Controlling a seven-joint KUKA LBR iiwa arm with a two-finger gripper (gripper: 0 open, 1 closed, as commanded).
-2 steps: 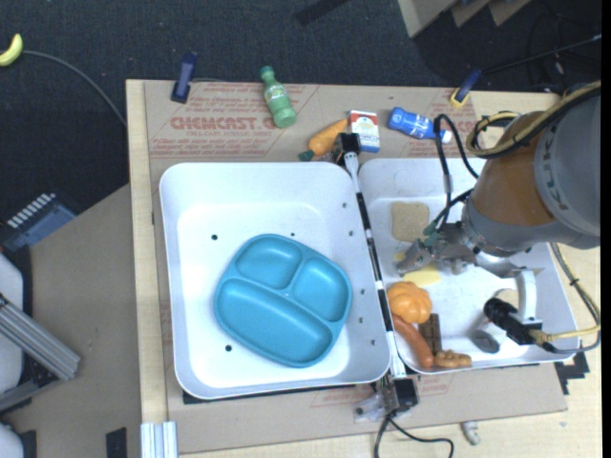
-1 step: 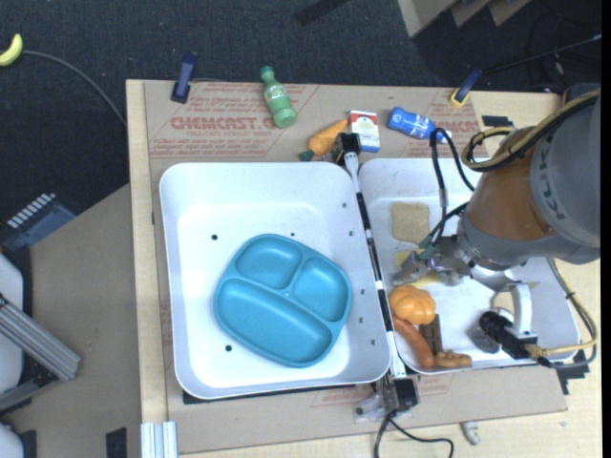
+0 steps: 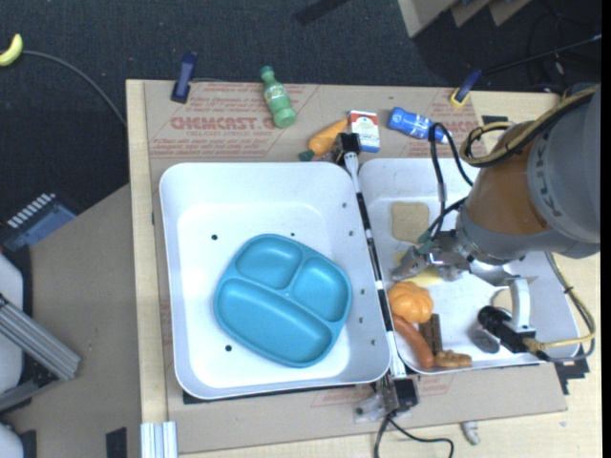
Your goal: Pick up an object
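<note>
Reaching low into the right bin (image 3: 420, 184), the gripper (image 3: 420, 259) sits at that bin's left side; whether it is open or closed cannot be told. An orange fruit-shaped toy (image 3: 411, 301) lies just below it in the camera view, near touching. A carrot-like piece (image 3: 413, 341) lies beyond, running down-right.

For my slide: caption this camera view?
Gripper low in right bin over orange toy; blue tray in left bin.
</note>
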